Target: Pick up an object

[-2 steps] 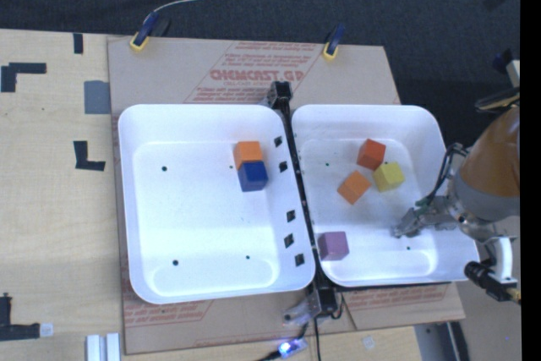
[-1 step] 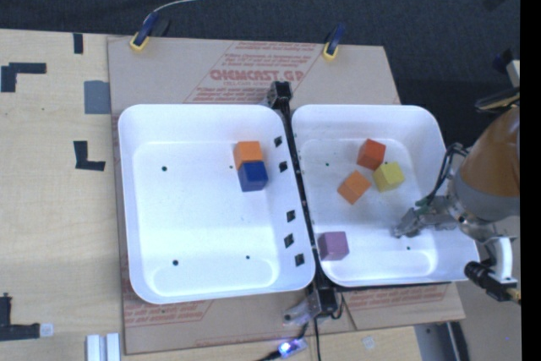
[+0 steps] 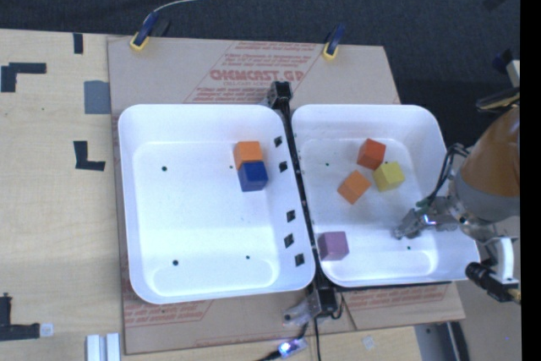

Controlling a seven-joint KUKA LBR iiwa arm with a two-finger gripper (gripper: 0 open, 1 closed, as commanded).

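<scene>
In the right bin (image 3: 423, 124) lie a red block (image 3: 371, 154), a yellow block (image 3: 389, 176), an orange block (image 3: 354, 186) and a purple block (image 3: 333, 245). The left bin (image 3: 139, 182) holds an orange block (image 3: 248, 152) with a blue block (image 3: 253, 175) touching its front side. My gripper (image 3: 412, 226) hangs low over the right bin's floor near its right wall, right of the purple block and below the yellow one. Nothing shows in its grasp.
The grey arm with its orange band (image 3: 499, 165) comes in over the right bin's right rim. A black clip strip (image 3: 290, 199) runs along the seam between the bins. Both bins rest on a cardboard sheet (image 3: 254, 72) held by clamps.
</scene>
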